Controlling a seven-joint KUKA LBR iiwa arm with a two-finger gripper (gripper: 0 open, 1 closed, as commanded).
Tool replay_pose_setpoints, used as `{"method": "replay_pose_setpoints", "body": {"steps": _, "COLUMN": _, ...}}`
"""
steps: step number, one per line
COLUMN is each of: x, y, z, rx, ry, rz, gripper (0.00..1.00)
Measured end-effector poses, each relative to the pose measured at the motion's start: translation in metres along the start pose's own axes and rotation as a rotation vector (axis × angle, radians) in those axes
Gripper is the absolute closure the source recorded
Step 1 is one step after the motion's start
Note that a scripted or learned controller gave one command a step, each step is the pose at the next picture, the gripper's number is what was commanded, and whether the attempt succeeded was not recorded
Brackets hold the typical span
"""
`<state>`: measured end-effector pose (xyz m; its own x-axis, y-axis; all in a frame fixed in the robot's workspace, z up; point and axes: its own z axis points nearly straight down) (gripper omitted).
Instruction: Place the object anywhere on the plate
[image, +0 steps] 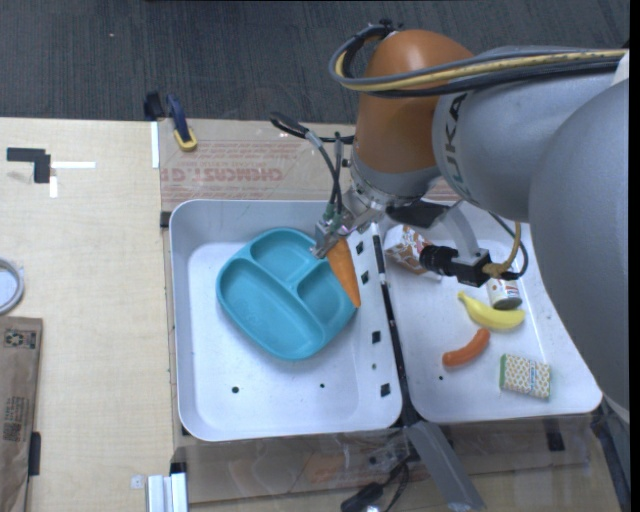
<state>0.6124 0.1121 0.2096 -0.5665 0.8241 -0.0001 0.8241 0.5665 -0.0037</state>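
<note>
A blue divided plate (283, 292) lies tilted in the left white bin (200, 390). An orange carrot-shaped object (345, 273) hangs over the plate's right edge, its upper end between the fingers of my gripper (333, 238). The gripper comes down from the orange-banded wrist (405, 95) and is shut on that carrot. The carrot's lower tip points down-right, just past the plate's rim and close to the divider between the bins.
The right bin (560, 400) holds a banana (491, 312), a small orange sausage-like piece (466, 349), a patterned sponge block (525, 375), a small bottle (503, 290) and a wrapped item (408, 250). The arm covers the upper right.
</note>
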Motion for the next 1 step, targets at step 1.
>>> {"method": "replay_pose_setpoints", "body": {"steps": 1, "x": 0.015, "y": -0.0116, "z": -0.0973, "rx": 0.0, "ry": -0.001, "rz": -0.084, "gripper": 1.0}}
